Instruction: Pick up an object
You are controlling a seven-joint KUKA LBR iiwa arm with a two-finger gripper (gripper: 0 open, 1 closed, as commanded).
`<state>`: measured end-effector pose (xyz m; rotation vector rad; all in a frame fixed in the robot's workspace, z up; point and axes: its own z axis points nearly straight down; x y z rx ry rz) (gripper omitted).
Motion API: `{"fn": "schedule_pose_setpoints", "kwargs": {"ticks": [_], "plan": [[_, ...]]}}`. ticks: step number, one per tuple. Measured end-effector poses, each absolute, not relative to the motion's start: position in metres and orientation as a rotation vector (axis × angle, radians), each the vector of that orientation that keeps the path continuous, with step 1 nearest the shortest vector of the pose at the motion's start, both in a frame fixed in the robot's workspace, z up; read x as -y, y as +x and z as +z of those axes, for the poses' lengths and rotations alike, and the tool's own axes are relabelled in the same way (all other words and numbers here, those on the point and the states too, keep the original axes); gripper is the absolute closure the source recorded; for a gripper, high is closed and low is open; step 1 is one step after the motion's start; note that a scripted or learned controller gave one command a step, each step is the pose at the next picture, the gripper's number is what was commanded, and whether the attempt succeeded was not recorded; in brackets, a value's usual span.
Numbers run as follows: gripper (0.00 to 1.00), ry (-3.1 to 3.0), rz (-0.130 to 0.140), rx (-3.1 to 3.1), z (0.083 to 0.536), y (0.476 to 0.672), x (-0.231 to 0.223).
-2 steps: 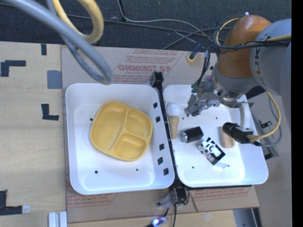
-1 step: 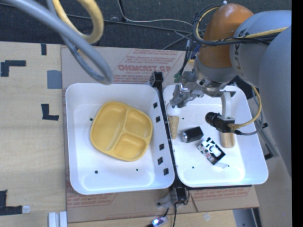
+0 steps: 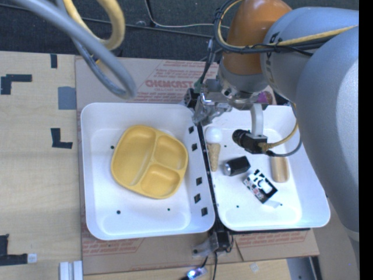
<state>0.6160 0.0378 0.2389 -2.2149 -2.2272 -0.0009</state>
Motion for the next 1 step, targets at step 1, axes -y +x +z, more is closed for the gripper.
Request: {"fn": "schedule_pose_setpoints", "kwargs": {"ticks": [1], "plan": [[1.0, -2.214, 0.001, 2.227, 0.2221, 0.6379, -0.0874]]}}
